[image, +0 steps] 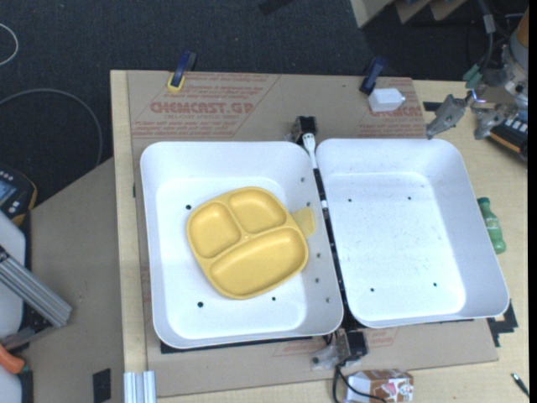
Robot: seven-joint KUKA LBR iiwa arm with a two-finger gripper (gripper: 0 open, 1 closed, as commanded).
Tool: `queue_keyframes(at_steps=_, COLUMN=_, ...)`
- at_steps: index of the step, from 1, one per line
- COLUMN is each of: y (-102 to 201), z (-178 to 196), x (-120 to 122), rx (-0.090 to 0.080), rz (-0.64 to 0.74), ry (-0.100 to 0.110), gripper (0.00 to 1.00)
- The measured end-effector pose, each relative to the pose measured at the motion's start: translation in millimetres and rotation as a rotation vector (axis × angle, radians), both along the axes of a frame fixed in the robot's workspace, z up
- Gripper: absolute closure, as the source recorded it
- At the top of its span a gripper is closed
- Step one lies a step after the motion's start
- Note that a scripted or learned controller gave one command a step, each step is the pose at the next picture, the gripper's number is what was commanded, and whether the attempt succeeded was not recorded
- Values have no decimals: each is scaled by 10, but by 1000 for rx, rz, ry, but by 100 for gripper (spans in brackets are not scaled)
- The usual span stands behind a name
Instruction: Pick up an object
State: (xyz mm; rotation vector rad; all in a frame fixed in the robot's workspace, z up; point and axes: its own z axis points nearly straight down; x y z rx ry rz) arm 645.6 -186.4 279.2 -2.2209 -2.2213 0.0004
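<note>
The approach is not yet begun: the gripper (pixel 460 117) hangs beyond the right bin (pixel 482 284), jaws spread and holding nothing, and must cross to the yellow divided plate (pixel 245 242) in the left bin (pixel 159 225).

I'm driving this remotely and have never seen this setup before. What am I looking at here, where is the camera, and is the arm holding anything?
One camera looks down at a slant on a bench covered in brown board. Two shallow white bins sit side by side. The left bin holds a yellow divided plate with three compartments, lying flat. The right bin is next to it. The robot arm comes in from the right; its tool hangs at the upper right, just past the right bin's far corner, well away from the plate. Nothing is between its fingers, so nothing has been picked up.
</note>
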Motion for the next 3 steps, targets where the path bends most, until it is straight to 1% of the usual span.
queue_keyframes(at_steps=1, y=42, z=685, x=-609, rx=-1, rz=-2, ry=-6, gripper=0)
queue_keyframes(at_steps=2, y=723, z=1651, x=-986, rx=0, rz=8, ry=-15, gripper=0)
queue_keyframes(at_steps=3, y=1147, z=1974, x=-1376, rx=0, rz=6, ry=-9, gripper=0)
